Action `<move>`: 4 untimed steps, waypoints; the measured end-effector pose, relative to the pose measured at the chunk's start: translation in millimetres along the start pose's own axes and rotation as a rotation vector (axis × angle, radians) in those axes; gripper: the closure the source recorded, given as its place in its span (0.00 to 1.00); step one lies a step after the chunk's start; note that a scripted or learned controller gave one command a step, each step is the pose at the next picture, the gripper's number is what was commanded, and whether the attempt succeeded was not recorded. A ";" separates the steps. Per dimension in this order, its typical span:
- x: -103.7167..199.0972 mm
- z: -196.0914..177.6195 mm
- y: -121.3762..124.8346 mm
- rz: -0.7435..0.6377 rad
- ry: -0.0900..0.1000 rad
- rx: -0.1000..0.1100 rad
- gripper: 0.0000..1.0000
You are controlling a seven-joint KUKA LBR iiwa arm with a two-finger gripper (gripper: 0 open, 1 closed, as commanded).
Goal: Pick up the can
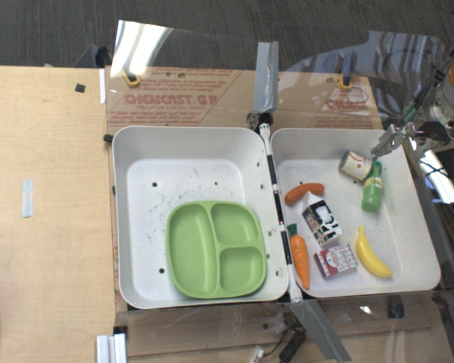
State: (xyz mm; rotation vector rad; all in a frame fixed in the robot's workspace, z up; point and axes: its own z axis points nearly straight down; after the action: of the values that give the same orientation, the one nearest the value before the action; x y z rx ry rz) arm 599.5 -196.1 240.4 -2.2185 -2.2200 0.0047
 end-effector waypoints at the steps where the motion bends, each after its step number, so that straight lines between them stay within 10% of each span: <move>1: 43.3 79.8 34.5 -0.006 -0.001 -0.003 0.00; 2: 22.7 119.7 44.5 -0.028 -0.011 -0.038 0.00; 3: -1.4 147.9 43.8 -0.032 -0.003 -0.006 0.00; 4: -1.6 137.9 44.6 -0.034 -0.004 -0.009 1.00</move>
State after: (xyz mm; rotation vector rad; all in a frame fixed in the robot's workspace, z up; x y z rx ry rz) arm 643.5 -197.7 102.3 -2.1866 -2.2641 -0.0001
